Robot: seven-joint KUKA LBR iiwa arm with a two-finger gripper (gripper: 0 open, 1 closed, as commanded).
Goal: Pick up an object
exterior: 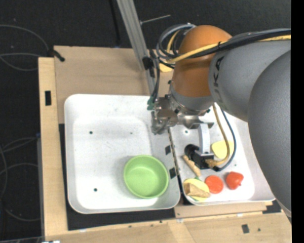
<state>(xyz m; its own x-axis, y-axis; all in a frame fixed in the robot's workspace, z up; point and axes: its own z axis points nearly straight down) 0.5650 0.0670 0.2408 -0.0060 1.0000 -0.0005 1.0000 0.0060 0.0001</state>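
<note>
- Your gripper (159, 121) hangs over the ridge where the left bin (91, 115) and the right bin (245, 189) meet, towards the far end of both.
- You cannot tell from this slanted view whether it is open or closed. Nothing is visibly held in it.
- Everything worth picking lies nearer than the gripper; nothing sits beyond it.
- In the right bin, a cluster is packed into the near-left corner: a brown stick (189, 165), a tan chunk (196, 189), and two red round pieces (214, 184) (234, 179).
- The stick is the closest of these, lying near and right of the gripper. Its long axis runs from far-left to near-right, so you would likely need to close across it, not along it.
- The tan chunk and the nearer red piece are touching or almost so, which I judge makes a clean grasp there harder.
- In the left bin, the green bowl (146, 176) stands alone at the near-right corner, almost straight towards you from the gripper.
- There is one arm only, so reach is not a choice.
</note>
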